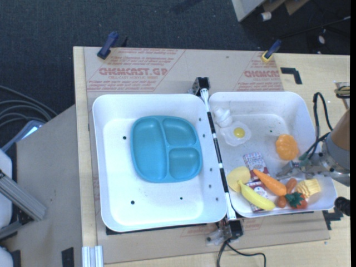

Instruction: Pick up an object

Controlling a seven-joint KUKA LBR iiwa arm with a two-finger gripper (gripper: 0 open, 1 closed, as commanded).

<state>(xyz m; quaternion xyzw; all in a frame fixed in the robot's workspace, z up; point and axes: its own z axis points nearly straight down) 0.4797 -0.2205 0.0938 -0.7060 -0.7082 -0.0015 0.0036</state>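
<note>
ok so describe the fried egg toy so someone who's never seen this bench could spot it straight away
Start at the right-hand white bin, the one crowded with toy food. In its upper left part, away from the pile along the lower edge, lies the fried egg, flat on the bin floor just below a small white object. It is the only flat white piece with a round yellow yolk in the middle.

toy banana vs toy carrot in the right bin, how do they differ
The yellow plastic toy banana is curved; the orange plastic toy carrot is straight and tapered. The banana lies nearer the bin's front edge, the carrot just behind it. Both lie flat at a similar slant in the right white bin, among other toy food.
</note>
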